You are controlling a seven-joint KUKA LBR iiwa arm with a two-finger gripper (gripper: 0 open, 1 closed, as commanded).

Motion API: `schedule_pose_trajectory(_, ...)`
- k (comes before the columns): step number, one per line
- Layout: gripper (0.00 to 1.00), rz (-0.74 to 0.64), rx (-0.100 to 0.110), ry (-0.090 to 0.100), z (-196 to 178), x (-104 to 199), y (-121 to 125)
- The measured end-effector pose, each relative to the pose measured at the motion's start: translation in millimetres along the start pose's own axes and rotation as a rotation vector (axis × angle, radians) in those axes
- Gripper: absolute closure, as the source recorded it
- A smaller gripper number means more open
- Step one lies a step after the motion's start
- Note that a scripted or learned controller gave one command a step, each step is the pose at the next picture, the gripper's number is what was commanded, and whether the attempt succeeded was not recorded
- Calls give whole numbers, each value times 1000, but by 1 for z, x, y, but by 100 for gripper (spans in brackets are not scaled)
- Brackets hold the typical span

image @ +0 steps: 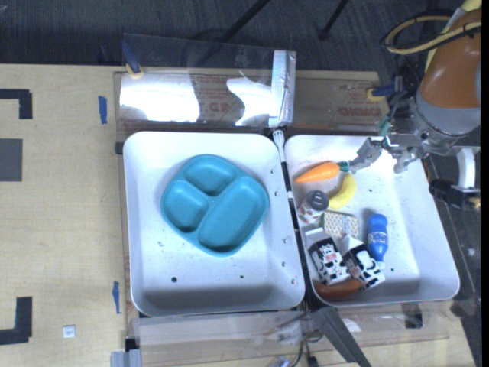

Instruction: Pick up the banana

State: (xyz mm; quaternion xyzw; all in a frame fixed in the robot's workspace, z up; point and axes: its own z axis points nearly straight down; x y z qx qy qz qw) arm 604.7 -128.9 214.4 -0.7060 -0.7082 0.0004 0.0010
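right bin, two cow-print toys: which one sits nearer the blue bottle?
The right-hand cow-print toy, just below the blue bottle. The other cow-print toy lies farther left, toward the bin divider.

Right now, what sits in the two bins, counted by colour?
Orange: 1, the carrot
Yellow: 1, the banana
Blue: 2, the divided plate in the left bin and the small bottle in the right bin
Black and white: 2, the cow-patterned toys
Total: 6, leaving out a few small things I cannot identify.
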Motion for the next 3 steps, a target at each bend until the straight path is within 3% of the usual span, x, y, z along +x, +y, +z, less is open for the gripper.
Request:
schedule_pose_trajectory(1,0,-31,-4,-2,118,-19,23)
schedule_pose_trajectory(2,100,-30,-6,-2,108,-20,24)
schedule_pose_trajectory(3,100,80,-1,-1,30,22,32)
